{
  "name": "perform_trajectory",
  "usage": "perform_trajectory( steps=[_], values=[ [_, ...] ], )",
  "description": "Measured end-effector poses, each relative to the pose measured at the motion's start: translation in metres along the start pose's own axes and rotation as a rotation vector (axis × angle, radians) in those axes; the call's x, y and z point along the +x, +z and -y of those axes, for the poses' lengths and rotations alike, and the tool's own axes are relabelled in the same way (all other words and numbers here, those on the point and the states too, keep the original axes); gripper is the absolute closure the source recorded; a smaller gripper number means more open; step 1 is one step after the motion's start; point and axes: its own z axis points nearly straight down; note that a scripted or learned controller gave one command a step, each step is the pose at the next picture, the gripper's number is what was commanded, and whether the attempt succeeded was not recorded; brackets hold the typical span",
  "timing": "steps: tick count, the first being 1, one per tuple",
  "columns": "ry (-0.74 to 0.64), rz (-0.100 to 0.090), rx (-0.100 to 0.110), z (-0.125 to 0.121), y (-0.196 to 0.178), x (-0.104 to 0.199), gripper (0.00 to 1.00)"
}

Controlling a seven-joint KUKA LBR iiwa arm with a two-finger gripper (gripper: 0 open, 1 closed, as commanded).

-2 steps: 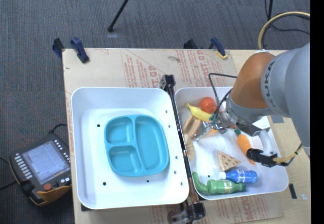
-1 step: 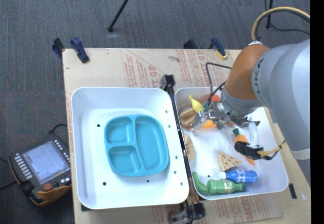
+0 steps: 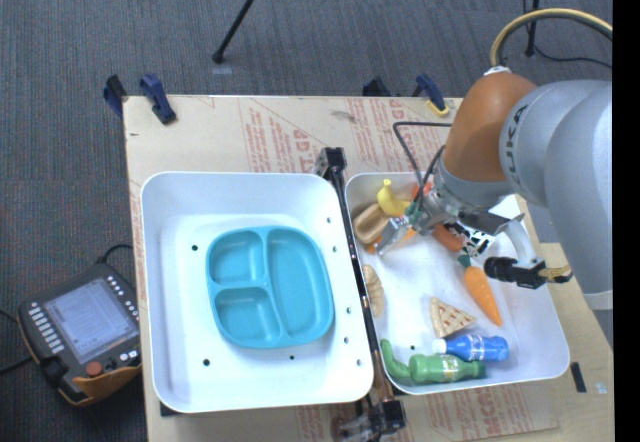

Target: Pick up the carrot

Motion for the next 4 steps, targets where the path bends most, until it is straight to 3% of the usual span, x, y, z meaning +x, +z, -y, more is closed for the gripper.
perform_trajectory(
  steps=[1, 2, 3, 4],
  values=[
    [-0.126, 0.003, -0.004, 0.094, 0.000, -0.021, 0.00],
    [-0.150, 0.002, -0.005, 0.118, 0.000, 0.007, 0.00],
    [0.106, 0.001, -0.005, 0.154, 0.001, 0.036, 0.00],
    [0.014, 0.004, -0.009, 0.054, -0.101, 0.066, 0.00]
  ],
)
